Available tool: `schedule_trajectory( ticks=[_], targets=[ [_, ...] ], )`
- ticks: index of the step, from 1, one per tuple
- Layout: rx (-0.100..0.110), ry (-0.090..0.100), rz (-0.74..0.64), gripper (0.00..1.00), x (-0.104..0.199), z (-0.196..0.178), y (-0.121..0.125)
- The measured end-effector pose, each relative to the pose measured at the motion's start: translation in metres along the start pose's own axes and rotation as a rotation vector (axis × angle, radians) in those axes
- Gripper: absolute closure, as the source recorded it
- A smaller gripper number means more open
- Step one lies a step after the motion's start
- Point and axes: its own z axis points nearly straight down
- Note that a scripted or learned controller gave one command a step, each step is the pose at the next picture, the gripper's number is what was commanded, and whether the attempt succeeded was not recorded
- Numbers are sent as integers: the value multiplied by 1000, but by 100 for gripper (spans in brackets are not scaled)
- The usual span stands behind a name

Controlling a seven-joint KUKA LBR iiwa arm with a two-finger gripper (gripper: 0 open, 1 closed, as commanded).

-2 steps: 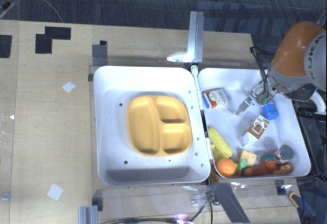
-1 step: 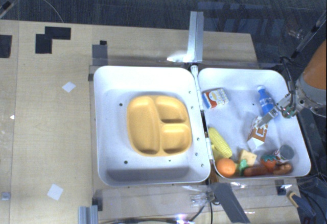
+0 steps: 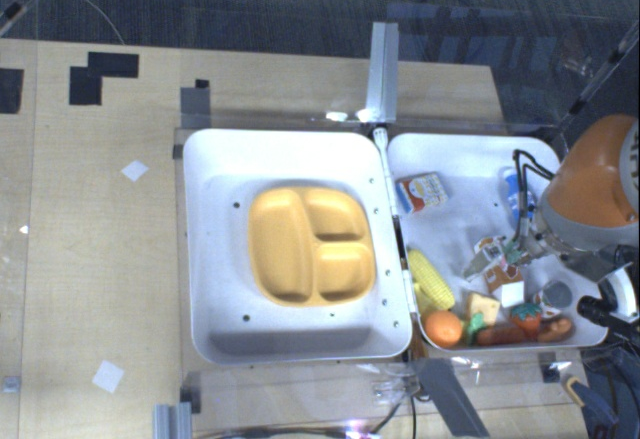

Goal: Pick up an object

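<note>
The gripper [image 3: 515, 249] hangs low over the right bin [image 3: 455, 162], its tip down among the clutter near that bin's middle. Whether it is spread or closed cannot be told at this size, since the tip blends with the small things under it, and nothing is plainly seen clamped in it. The grey arm, with its orange band [image 3: 592, 185], reaches in from the right edge and covers the bin's far right side.

Just beneath and beside the tip lies a small brown-and-white packet [image 3: 492, 262], with a white cube [image 3: 511, 293] a little nearer the front wall. Along the front of the bin sit a pale wedge [image 3: 484, 308], an orange fruit [image 3: 443, 328] in the front left corner, and a reddish sausage-like piece [image 3: 520, 331] to its right. A yellow corn cob [image 3: 428, 278] lies against the left wall, and a small red-and-white carton [image 3: 423, 191] rests apart toward the back. The left bin [image 3: 215, 177] holds a yellow divided tray [image 3: 308, 245]. Both bins stand on the pale wooden table [image 3: 90, 257].

The step in hand looks like the descent onto a target, most likely the packet or the cube. The next move would call for closing squarely on one item and lifting straight up; the crowding makes a glancing or double catch a real risk.
</note>
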Motion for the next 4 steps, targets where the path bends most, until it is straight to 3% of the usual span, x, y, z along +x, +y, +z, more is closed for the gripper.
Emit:
schedule_trajectory(
  ticks=[1,2,3,4],
  targets=[
    [-8,-6,-4,100,-1,-12,3],
    [3,0,-314,100,-39,-117,5],
    [7,8,-57,100,57,-93,33],
    [2,4,-60,100,55,-105,35]
  ],
)
